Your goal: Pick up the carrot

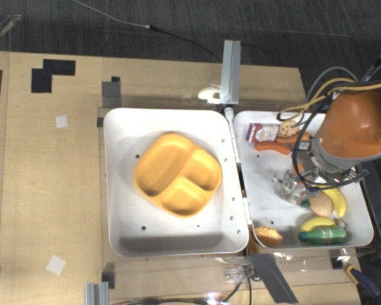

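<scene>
- Down in the right bin (267,215), the gripper (296,188) hangs low over the white floor, a cluster of clear and metal parts under the wrist; whether its fingers are apart or together I cannot tell, since the arm's body covers much of them and the rest is blurred.
- Nothing can be made out between the fingers.
- Just beside the gripper, toward the near right, lies a pale brown rounded item (320,205), possibly a potato, and past it a yellow banana (338,202) curves along the bin's right side.
- Near the front wall sits a green item (322,235) with a smaller yellow piece (316,222) resting against its top.
- At the front left corner of this bin lies a bread-like roll (268,235), well apart from the gripper.
- The carrot (274,147) lies toward the back of the right bin, orange and stretched sideways, apart from the gripper and partly hidden at its right end by cables and the arm.
- Touching or just behind the carrot is a small printed packet (262,132), and a spotted item (287,131) sits beside that.
- The arm (355,126), with its orange band, looms over the bin's right half.
- The left bin (124,189) holds a yellow divided plate (178,173) near its middle.
</scene>
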Action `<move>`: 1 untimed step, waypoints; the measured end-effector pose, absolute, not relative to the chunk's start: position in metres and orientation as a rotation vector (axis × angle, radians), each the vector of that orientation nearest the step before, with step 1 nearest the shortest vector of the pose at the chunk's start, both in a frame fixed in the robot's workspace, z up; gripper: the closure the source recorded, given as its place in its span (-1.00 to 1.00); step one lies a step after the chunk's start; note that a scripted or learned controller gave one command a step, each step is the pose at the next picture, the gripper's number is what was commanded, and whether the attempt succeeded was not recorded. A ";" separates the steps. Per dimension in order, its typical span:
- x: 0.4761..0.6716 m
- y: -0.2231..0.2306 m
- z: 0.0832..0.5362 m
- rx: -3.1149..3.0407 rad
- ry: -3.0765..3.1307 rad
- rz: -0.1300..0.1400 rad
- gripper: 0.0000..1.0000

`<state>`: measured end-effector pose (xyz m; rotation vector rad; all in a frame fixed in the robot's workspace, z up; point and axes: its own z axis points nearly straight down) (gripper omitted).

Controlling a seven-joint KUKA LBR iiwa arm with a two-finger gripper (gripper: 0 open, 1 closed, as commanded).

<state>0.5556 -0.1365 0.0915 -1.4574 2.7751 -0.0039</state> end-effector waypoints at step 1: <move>0.610 -0.121 0.164 -1.178 2.898 -0.007 1.00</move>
